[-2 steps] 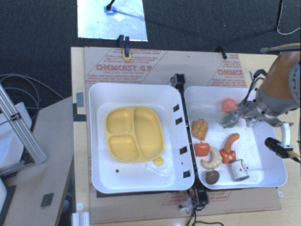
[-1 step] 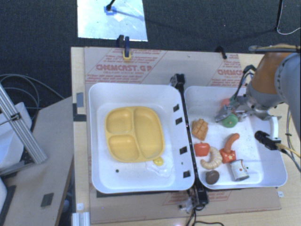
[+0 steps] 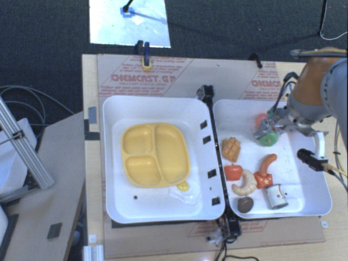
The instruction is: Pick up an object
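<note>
My gripper (image 3: 266, 128) hangs low over the upper part of the right bin (image 3: 310, 200), reaching in from the right. It sits directly above a green round object (image 3: 268, 140) and next to a red object (image 3: 261, 118), partly hiding both. I cannot tell whether it touches either one. Lower in the same bin lie an orange waffle-like piece (image 3: 231, 148), a red pepper (image 3: 233, 172), a tan curved pastry (image 3: 244, 184), an orange sausage (image 3: 267, 163), a small red block (image 3: 263, 181), a silver can (image 3: 277, 196) and a brown ball (image 3: 245, 204).
The left bin (image 3: 117, 200) holds a yellow divided plate (image 3: 155, 154) and a fried egg (image 3: 184, 188). A black divider (image 3: 215, 156) runs between the bins. A black fitting with a cable (image 3: 310, 159) juts over the right bin's right side.
</note>
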Controlling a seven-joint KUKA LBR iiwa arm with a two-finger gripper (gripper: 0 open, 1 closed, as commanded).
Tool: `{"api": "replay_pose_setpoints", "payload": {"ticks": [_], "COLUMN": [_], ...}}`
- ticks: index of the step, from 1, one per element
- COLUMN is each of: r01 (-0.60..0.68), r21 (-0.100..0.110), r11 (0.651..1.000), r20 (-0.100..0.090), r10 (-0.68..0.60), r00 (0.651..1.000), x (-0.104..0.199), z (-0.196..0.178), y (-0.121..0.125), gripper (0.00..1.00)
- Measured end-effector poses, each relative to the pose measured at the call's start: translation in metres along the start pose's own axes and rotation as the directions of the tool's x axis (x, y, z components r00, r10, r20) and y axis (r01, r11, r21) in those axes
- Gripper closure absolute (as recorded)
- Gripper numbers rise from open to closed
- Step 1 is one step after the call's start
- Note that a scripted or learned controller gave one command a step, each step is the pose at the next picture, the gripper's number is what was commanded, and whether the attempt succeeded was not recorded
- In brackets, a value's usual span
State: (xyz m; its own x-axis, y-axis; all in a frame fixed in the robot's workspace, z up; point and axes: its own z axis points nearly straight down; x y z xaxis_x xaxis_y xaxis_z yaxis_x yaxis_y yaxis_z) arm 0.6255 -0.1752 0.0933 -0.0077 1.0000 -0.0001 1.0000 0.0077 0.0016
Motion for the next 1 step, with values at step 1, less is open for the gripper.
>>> {"api": "replay_pose_setpoints", "payload": {"ticks": [1], "r01": [0.006], "r21": [-0.006], "r11": [1.000], "r20": [-0.003], "r10": [-0.006], "r00": [1.000], "x": [0.1056], "z": [-0.0953], "y": [-0.0016], "gripper": [1.00]}}
